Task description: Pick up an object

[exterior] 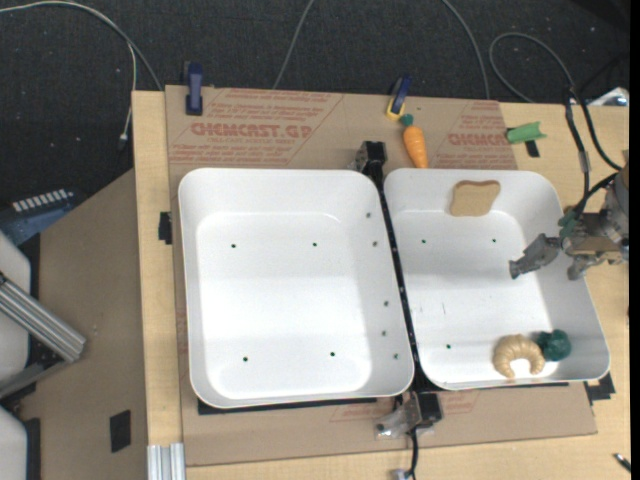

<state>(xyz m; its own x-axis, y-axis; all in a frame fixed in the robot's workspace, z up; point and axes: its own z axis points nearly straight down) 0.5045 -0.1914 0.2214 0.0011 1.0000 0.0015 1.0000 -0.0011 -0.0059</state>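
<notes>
My gripper (pixel 548 265) reaches in from the right, over the right side of the right bin (pixel 470 298). Its fingers stand open with nothing between them. A flat tan slice of toast (pixel 473 198) lies at the bin's far edge, up and to the left of the gripper. A pale croissant (pixel 520 355) rests in the near right corner, touching a small dark green object (pixel 555 345). Both lie below the gripper, apart from it.
The left bin (pixel 290 288) sits beside the right one. An orange carrot (pixel 415 145) lies on the cardboard behind the bins. Blue and yellow clamps (pixel 398 96) and a green one (pixel 524 133) hold the board's far edge. Cables hang at the right.
</notes>
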